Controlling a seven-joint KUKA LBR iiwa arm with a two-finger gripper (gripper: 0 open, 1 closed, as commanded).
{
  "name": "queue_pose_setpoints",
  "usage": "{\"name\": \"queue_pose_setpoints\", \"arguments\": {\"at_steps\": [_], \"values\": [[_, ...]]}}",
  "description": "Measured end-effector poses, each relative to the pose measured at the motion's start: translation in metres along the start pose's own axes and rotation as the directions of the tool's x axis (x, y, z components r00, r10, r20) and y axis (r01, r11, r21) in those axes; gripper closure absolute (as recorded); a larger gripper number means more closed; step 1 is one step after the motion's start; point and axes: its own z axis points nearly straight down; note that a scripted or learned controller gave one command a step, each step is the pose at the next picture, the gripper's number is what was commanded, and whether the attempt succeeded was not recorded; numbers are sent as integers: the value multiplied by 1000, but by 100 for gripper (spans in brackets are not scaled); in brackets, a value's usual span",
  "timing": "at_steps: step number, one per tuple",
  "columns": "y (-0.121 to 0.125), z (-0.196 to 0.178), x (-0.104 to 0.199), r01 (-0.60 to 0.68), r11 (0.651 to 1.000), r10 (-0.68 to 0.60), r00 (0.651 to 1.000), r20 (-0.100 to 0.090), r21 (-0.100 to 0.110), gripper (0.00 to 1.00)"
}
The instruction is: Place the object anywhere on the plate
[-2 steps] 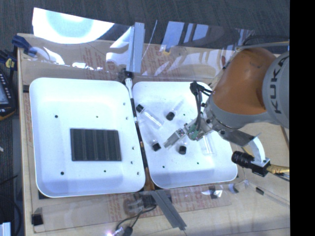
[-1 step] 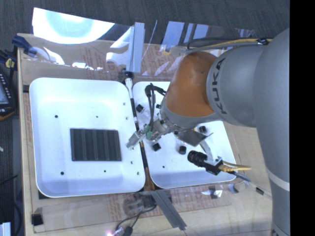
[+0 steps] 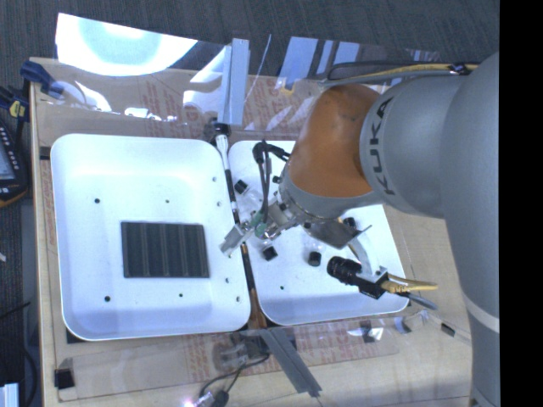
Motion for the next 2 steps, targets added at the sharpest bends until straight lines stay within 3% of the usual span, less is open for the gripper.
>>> {"name": "queue_pose_setpoints", "arguments": {"at_steps": [1,2], "values": [[18,9,112,-252,968,252,968,0,0,100],[103,95,148,-58,998,58,998,1,1,100]]}}
